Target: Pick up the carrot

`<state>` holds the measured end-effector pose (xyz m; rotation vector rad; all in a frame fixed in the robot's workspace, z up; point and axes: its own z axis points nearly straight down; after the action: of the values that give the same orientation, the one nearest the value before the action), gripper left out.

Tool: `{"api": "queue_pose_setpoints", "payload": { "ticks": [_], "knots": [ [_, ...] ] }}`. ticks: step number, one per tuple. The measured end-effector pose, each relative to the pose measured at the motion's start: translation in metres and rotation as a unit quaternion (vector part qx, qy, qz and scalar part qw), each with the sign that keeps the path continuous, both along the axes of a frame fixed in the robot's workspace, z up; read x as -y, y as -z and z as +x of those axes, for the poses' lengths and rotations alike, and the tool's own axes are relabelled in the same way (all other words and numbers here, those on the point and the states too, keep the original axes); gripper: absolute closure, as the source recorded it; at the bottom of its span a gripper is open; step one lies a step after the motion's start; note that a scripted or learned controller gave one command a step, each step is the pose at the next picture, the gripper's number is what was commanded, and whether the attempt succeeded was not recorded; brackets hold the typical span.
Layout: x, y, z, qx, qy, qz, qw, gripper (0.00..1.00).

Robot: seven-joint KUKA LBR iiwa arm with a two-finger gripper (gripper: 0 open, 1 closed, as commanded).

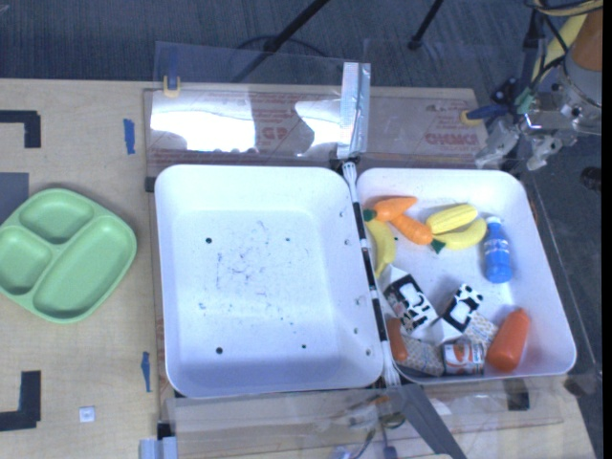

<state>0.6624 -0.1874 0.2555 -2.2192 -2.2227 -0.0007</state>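
- Carrot (pixel 409 226): lies in the right bin (pixel 547 256), upper-left area, long axis slanting from upper left to lower right, just beside a yellow corn cob (pixel 451 219).
- Gripper (pixel 521 146): above the bin's far right corner, grasping nothing; jaw state cannot be told.
- Carrot lies down-left of the gripper, well apart.

We are looking at a robotics lab bench, not a home or kitchen. A plywood benchtop (pixel 76 122) is carrying two shallow white bins (pixel 258 199) side by side, with black corner markers (pixel 24 127) and blue tape tabs (pixel 128 136) lying on its left part. Clear plastic shields (pixel 249 113) are standing along the far side. Dark carpet (pixel 96 17) is showing beyond, with black stand legs (pixel 316 8) crossing it. Toy food (pixel 449 220) is sitting in the right bin, and a green divided plate (pixel 65 253) is resting at far left. Cabled hardware (pixel 535 113) is crowding the far right corner.
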Motion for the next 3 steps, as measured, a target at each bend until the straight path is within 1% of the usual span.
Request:
{"api": "queue_pose_setpoints", "payload": {
  "ticks": [1, 2, 3],
  "knots": [
    [-0.038, 0.099, -0.021, 0.0, -0.066, -0.0005, 0.9978, 0.0],
    [-0.075, 0.17, 0.0, -0.005, -0.251, 0.0002, 0.968, 0.0],
    [-0.075, 0.158, 0.002, -0.001, -0.251, -0.0003, 0.968, 1.0]
  ]
}}
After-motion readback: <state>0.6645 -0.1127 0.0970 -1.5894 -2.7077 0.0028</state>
